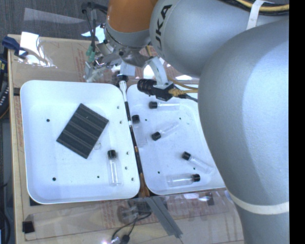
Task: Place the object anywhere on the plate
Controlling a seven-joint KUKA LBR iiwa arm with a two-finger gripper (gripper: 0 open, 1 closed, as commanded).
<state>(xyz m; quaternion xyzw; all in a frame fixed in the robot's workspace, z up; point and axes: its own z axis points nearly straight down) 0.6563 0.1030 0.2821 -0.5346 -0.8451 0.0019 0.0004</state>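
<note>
Smooth white plastic is being shown by both bins (35, 136). A matt, ribbed dark surface is being presented by the plate (83, 130). Clear glossy vials (112, 168) are being capped in black.

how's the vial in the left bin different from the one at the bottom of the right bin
The left-bin vial stands nearly along the picture's vertical, cap at its upper end; the right-bin vial lies nearly crosswise, cap at its right end. The left-bin vial has only the dark ridged plate for company; the right-bin vial lies among several other vials. Both are clear tubes with black caps, lying flat on white bin floors.
</note>
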